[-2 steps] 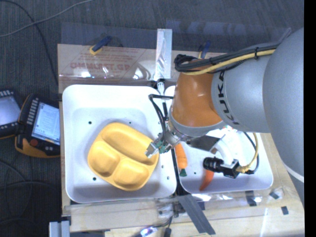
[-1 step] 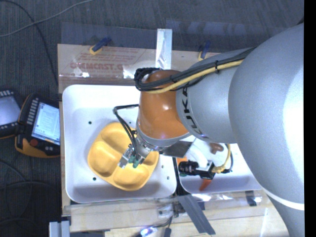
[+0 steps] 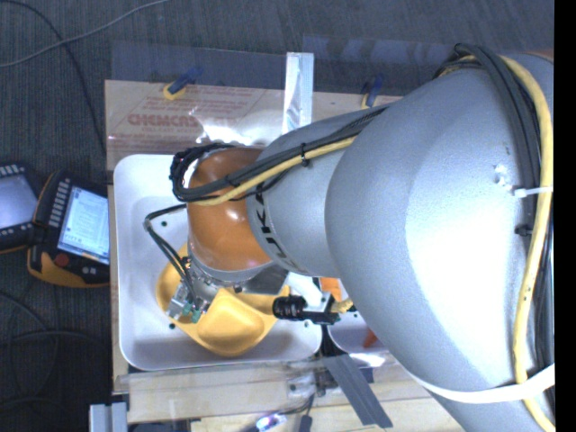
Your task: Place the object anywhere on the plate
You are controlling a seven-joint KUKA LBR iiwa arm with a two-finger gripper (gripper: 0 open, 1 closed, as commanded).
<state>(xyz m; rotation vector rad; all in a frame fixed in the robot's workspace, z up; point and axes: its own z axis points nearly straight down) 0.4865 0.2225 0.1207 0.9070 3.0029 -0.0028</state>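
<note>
Yellow plate (image 3: 225, 327) sits in left bin (image 3: 135, 241), near its front edge, mostly under the arm (image 3: 432, 232). Pincer (image 3: 187, 309) hangs over plate's left rim; its state can't be told. Object not made out, so no axis. Red "CHEMC…" print on cardboard (image 3: 162, 120) at desk's back-left.

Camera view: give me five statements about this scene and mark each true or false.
1. The arm covers much of the bins. True.
2. A yellow plate lies in the left bin. True.
3. The plate is blue. False: it is yellow.
4. The band above the wrist is green. False: the orange band is there.
5. A handheld pendant with a lit screen lies on the floor left of the bench. True.
</note>
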